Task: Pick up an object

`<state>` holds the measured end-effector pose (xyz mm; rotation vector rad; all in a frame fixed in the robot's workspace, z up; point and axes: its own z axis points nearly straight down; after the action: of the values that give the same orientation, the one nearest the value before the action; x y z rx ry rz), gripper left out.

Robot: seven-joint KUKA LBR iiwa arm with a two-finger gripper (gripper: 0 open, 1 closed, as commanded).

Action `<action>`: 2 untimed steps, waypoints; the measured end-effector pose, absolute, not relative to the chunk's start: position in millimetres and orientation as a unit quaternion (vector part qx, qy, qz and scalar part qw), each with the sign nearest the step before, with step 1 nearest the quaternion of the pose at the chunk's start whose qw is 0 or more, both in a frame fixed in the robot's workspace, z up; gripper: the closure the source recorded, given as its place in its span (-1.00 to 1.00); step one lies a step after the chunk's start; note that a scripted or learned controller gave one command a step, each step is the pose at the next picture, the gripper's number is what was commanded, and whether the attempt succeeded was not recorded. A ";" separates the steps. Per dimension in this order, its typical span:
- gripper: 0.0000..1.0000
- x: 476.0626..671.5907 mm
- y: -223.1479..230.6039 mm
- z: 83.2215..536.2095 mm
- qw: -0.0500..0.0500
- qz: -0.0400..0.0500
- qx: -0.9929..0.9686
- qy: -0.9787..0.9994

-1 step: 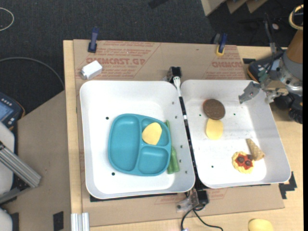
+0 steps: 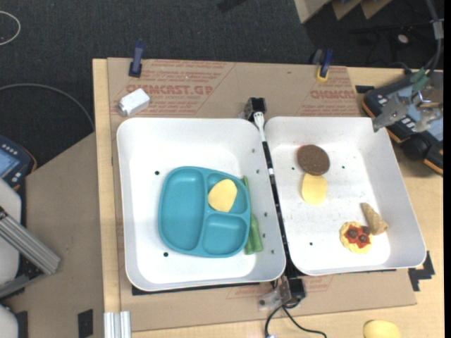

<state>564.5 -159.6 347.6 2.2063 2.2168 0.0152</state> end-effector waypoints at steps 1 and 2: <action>-1.00 508.4 -137.2 503.5 0.009 0.006 0.706 0.708; -1.00 477.2 -67.7 367.0 -0.005 -0.003 0.705 0.709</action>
<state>477.2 -67.7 367.0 2.2239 2.2342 -0.0093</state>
